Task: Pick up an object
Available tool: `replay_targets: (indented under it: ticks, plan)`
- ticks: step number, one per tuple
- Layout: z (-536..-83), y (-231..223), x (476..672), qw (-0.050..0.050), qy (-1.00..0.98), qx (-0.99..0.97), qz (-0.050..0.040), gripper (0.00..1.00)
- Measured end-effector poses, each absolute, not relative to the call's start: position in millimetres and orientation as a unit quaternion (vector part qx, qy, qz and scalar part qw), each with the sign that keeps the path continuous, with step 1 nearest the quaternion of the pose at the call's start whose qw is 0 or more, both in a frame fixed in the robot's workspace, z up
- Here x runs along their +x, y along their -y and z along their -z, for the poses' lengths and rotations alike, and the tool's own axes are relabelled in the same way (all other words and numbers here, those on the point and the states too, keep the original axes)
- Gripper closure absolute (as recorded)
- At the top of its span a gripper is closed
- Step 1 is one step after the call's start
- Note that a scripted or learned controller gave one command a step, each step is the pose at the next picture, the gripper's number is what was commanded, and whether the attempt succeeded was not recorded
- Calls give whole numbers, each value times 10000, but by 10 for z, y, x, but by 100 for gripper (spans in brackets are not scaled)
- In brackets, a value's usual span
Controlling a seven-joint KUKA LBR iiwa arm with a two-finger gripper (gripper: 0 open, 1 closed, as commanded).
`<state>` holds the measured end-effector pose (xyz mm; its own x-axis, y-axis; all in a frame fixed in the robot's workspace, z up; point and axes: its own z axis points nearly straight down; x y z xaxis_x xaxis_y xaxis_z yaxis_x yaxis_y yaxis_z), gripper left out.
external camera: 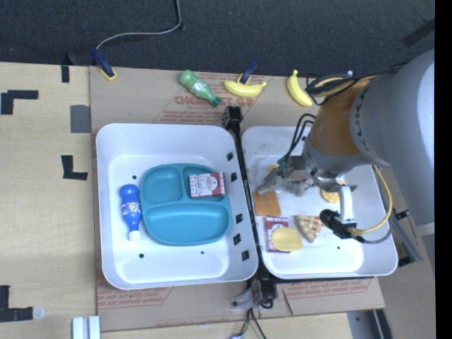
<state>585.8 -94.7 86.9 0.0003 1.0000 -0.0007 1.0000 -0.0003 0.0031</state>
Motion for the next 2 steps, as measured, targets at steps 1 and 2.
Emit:
replay_targets:
  ticks: [1, 2]
  plan:
    - [-1013, 967, 6341, 2, -7073, 7069, 1, 0]
    - [-1132, 957, 6624, 2, -7074, 7068, 1, 0]
